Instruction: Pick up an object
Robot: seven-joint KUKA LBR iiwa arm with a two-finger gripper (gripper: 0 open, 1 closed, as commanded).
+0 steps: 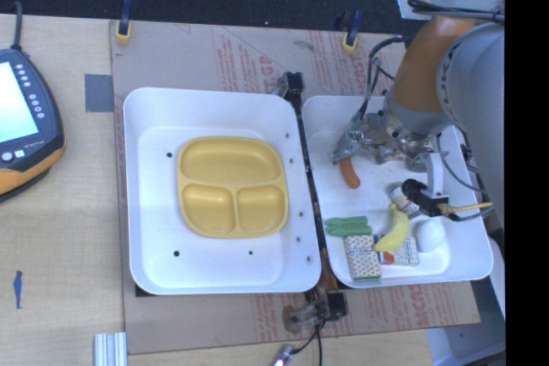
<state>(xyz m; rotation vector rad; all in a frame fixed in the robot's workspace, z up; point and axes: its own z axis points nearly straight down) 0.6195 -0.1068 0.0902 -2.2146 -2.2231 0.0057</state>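
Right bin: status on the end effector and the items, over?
End effector low in right bin, above carrot; grip state unclear. Nothing seen held. Banana, green item, box crowd the near edge.

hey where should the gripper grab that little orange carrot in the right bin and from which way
Grip the carrot across its middle, coming straight down. It lies flat on bare bin floor, long and narrow, so fingers should close across its short width. The gripper hangs just above its upper end.
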